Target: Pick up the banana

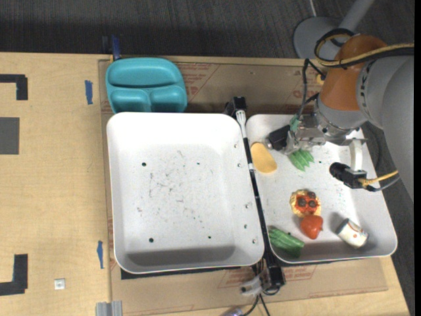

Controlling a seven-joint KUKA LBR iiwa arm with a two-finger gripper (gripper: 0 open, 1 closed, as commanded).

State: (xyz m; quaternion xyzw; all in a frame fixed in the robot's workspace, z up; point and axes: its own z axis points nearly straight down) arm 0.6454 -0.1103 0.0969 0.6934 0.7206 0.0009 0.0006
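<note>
The banana is a short yellow piece lying in the right bin, close to its left wall at the far end. My gripper hangs over the far part of that bin, to the right of the banana and apart from it. It is directly above a small green leafy toy. The wrist body hides the gripper's tips.
Nearer the front of the right bin lie a round orange-and-red toy, a red piece, a green vegetable and a small white cylinder. The left bin stands alongside. A teal tray sits behind it.
</note>
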